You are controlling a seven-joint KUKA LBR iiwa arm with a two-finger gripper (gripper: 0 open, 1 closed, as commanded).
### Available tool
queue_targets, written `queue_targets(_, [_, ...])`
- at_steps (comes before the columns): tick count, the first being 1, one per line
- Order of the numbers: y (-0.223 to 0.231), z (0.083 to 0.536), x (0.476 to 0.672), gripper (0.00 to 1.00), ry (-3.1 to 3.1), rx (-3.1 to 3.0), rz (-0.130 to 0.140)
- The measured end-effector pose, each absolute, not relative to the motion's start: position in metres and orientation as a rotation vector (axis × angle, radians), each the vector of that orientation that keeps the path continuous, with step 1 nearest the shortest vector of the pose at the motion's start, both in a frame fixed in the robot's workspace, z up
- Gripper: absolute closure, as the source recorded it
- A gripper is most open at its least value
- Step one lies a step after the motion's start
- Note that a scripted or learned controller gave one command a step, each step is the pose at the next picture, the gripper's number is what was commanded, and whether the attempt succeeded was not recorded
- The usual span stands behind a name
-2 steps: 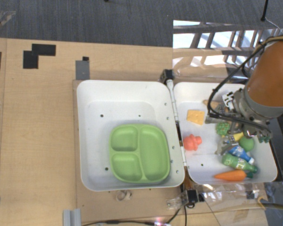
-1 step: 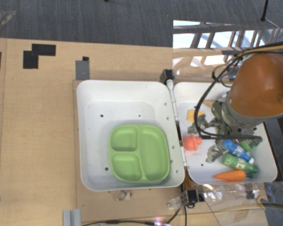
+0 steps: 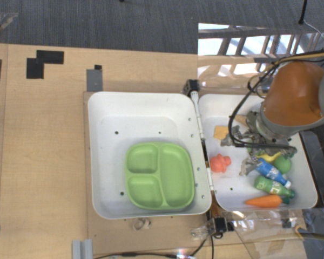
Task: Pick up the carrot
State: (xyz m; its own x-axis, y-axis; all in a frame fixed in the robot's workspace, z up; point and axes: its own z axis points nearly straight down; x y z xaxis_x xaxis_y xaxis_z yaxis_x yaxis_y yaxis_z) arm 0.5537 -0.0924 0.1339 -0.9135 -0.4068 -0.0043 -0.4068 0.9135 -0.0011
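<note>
Orange carrot [image 3: 263, 201] with green tip; green bottle [image 3: 271, 186]; blue bottle [image 3: 272, 172], white label; coral-pink toy [image 3: 221, 163]; lime-green divided plate [image 3: 160, 175]; white bins [image 3: 105, 144]; tan wood worktop [image 3: 43, 161].

carrot [image 3: 264, 201] at right bin [image 3: 227, 193] front edge | hand [image 3: 252, 163] above toys | green plate [image 3: 160, 175] in left bin [image 3: 105, 144]

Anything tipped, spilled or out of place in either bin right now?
Nothing stands out. The carrot lies flat near the right bin's front edge, beside a green bottle. The green divided plate sits level in the left bin.
</note>
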Motion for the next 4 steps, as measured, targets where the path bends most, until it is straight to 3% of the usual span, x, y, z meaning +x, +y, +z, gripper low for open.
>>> queue_targets(1, [-0.108,0.282,0.651,0.0,2.981,-0.915,-0.012])
queue_targets(2, [-0.069,0.234,0.593,0.0,2.988,-0.949,0.004])
queue_targets(3, [-0.126,0.211,0.671,0.0,2.918,-1.135,-0.004])
queue_targets(4, [-0.12,0.17,0.652,0.0,2.671,-1.635,-0.002])
